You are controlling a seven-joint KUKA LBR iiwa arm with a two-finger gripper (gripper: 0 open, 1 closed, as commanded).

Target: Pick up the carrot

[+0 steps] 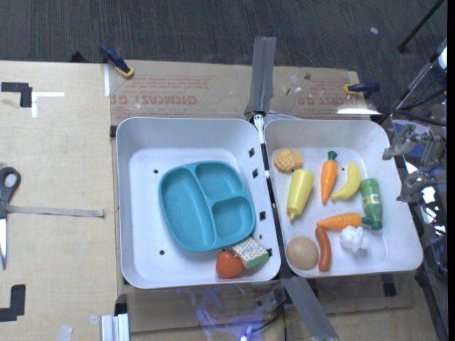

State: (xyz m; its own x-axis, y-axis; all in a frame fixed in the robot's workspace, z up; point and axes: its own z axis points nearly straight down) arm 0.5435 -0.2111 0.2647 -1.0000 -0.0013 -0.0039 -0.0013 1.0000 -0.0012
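Seemingly parked at the bin's right rim, the gripper [416, 170] is too blurred to tell its opening. The carrot [328, 177] lies well apart from it, beyond the banana [348, 182]. A crowded grasp could snag the banana instead.

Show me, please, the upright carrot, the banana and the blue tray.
upright carrot [328, 178], camera view, orange body.
banana [348, 182], camera view, middle of its curve.
blue tray [186, 212], camera view, large compartment floor.

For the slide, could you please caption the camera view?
Two carrots among toy foods in the right bin; blue tray left.
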